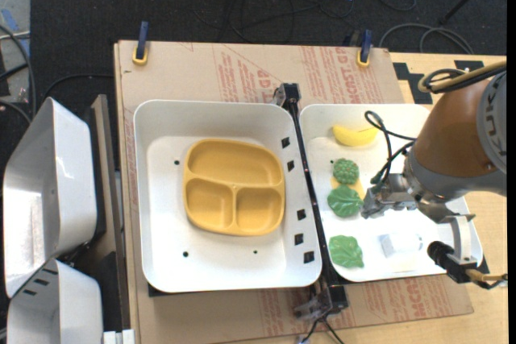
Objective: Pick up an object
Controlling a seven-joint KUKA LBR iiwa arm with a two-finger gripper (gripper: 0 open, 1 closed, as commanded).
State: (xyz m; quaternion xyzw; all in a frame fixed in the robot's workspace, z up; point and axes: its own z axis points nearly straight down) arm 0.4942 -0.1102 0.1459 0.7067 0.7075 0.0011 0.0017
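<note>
Green plastic toy leaf (345, 201), light, stiff and slick, lies just left of the tool (377, 202) in the right bin (403, 115); pinch across its middle.

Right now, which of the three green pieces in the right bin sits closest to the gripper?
The middle green piece, leafy and flat, lies just left of the gripper. The bumpy round one sits farther up toward the banana; the third lies nearer the bin's front edge.

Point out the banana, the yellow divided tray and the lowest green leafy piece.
banana (355, 135), camera view, middle of its curved body
yellow divided tray (235, 186), camera view, ridge between its compartments
lowest green leafy piece (347, 251), camera view, its centre
</note>
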